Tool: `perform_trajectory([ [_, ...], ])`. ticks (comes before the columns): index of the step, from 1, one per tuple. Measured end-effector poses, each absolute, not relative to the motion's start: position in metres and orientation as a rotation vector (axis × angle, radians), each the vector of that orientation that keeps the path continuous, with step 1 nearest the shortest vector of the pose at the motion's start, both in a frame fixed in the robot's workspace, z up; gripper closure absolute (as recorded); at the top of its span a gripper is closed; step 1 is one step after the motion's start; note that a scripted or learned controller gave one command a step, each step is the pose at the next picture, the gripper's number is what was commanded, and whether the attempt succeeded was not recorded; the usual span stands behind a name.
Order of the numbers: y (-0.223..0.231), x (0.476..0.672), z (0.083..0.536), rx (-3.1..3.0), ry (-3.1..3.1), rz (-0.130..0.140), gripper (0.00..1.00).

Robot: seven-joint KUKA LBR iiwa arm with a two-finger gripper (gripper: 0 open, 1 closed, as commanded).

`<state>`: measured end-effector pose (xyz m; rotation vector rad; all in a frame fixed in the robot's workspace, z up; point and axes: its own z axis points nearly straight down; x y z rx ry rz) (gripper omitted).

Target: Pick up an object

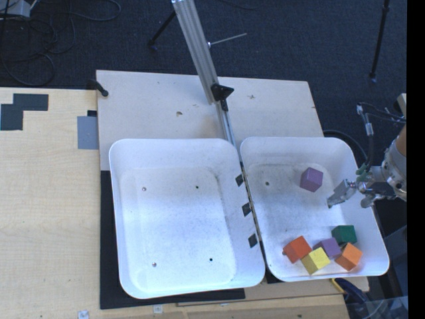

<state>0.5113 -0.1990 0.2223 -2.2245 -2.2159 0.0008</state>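
The right bin (279,153) holds several small blocks. A purple block (311,179) lies alone near the bin's middle right. Clustered at the front right corner are an orange-red block (297,248), a yellow block (316,260), a lilac block (330,247), a dark green block (344,234) and an orange block (349,256). My gripper (352,195) reaches in over the right rim of this bin, to the right of and slightly lower than the purple block and above the green one. Its fingers stand apart with nothing between them.
The left bin (174,221) lies beside the right one, with black clips (246,209) along the shared rim. A slanted aluminium bar (199,52) rises from the board behind the bins. Cables and a stand sit at the far right.
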Motion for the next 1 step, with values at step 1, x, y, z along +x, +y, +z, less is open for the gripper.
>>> perform_trajectory([
  [1,-0.1327,0.5656,0.0915,-2.214,-2.223,0.002,0.0],
])
